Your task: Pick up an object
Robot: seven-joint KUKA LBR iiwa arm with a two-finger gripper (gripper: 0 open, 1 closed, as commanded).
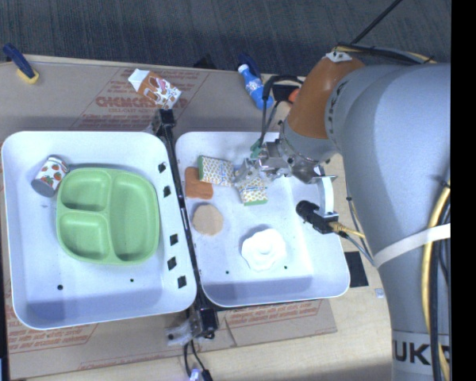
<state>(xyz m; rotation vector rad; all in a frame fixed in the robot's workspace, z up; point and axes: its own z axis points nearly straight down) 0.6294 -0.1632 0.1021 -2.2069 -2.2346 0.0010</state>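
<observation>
Green-and-white checked, a small packet (pixel 254 192) lies in the right bin (pixel 317 270), toward its twelve o'clock side, and the gripper (pixel 258 167) sits right over it, touching or nearly touching its upper edge; whether the gripper is spread, pressed together or pinching the packet cannot be told from this slant. A second checked packet (pixel 213 170) lies just beside it at nine o'clock, and an orange block (pixel 197 183) rests against that one's lower left corner. At about seven o'clock from the gripper lies a tan round disc (pixel 208 219), and at six o'clock, well apart, a white fluffy lump (pixel 263 248). The grey arm (pixel 381 149) with its orange band (pixel 317 94) comes in from three o'clock. The left bin (pixel 32 292) holds a green divided plate (pixel 109 213) in its middle and a patterned cup (pixel 50 175) on its side at the plate's ten o'clock. Beyond the bins, on the cardboard (pixel 103 101), lie a small colourful carton (pixel 155 90), a blue clamp (pixel 20 62) and a blue bottle (pixel 252 84).
</observation>
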